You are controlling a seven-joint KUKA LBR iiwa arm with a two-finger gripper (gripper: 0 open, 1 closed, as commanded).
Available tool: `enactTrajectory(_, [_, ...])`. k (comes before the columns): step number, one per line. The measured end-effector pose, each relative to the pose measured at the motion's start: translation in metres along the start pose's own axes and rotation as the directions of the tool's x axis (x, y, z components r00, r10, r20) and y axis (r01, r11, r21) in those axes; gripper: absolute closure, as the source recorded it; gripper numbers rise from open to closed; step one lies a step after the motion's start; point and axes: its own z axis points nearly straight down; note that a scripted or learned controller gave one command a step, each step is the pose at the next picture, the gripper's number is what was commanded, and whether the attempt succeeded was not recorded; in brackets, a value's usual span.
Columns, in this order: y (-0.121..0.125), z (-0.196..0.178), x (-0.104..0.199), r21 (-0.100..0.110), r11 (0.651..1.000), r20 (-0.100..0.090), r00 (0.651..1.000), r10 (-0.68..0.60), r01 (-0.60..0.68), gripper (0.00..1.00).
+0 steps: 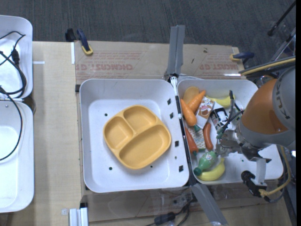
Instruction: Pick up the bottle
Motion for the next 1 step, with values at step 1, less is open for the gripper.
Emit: enactTrajectory(1, [0.0000, 0.0001, 0.0000, 0.000, 1.000, 0.000, 1.000, 0.000, 0.000, 0.00])
